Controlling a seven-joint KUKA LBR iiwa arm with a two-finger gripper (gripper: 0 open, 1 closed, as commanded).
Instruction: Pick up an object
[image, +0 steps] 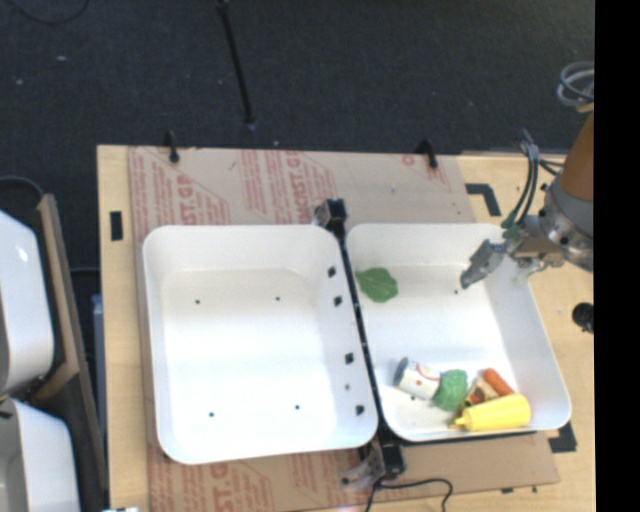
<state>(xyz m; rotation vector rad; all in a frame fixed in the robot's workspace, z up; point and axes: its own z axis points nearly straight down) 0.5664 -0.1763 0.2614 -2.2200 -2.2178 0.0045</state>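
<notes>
In the right bin (520, 330) a flat green piece (377, 284) lies near the far left corner. Along the bin's near edge sit a small white cylinder with red marks (415, 378), a green lump (451, 389), an orange piece (495, 381) and a yellow bottle-like object (494, 413), all close together. My gripper (478, 266) hangs over the far right part of this bin, reaching in from the right, well apart from all the objects. Nothing shows between its fingers.
The left bin (160, 300) stands beside the right one, with a black divider strip (348, 320) between them. Both rest on a brown cardboard sheet (250, 185) on the bench. White equipment (25, 300) stands at the far left.
</notes>
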